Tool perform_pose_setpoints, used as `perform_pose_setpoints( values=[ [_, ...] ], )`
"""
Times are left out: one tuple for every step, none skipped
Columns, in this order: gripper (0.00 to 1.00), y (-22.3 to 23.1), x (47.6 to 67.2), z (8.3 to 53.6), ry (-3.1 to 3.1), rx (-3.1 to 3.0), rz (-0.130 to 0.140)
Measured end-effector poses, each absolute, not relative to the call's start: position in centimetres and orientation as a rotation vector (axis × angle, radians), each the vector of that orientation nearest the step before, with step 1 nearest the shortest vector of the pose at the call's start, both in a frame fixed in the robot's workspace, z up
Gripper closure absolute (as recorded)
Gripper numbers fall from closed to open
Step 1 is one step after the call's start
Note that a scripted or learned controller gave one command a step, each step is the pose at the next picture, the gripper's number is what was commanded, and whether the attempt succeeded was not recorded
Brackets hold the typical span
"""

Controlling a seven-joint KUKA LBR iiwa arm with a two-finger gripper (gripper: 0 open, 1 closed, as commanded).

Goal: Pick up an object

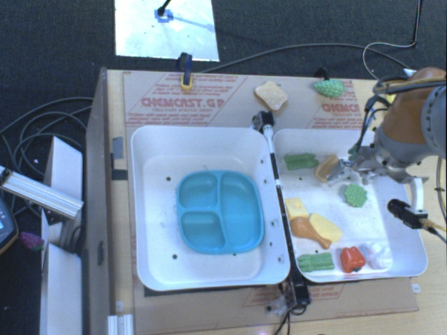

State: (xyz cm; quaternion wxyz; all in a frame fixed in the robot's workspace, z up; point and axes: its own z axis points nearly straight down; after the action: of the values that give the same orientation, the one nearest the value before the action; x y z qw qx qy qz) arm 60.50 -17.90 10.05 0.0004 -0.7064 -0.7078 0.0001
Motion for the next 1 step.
perform_pose_setpoints(
  values=[
    [0.0,-15.81,61.35,24.62,-2.231,-2.221,-0.005]
  ],
)
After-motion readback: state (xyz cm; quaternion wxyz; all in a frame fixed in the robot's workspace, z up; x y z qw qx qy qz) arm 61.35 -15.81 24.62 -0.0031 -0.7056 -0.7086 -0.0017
